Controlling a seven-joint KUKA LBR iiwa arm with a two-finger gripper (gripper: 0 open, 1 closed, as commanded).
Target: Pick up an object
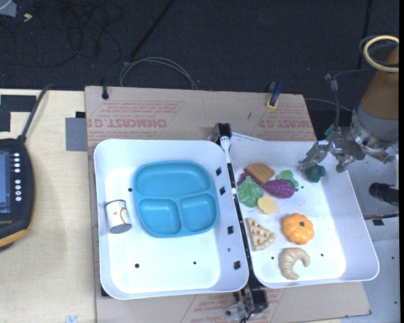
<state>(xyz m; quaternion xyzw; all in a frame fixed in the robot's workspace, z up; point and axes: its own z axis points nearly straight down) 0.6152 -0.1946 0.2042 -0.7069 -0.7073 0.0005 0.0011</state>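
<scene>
My gripper [326, 160] hangs over the far right corner of the right bin [350, 214], its fingers spread open. A small dark teal object [315, 173] lies in the bin just below the left fingertip [311, 156], not between the fingers. Further left in the same bin lie a brown bread piece [260, 173], a purple eggplant [279, 188], a green leafy piece [250, 192] and a yellow piece [267, 206]. Nearer the front are a pizza slice [259, 234], an orange pumpkin [299, 228] and a croissant [293, 261].
The left bin [114, 261] holds a blue divided plate [175, 197] and a small white can [118, 216] on its side. A control pendant [3, 187] sits on the bench at far left. Cables run behind the bins.
</scene>
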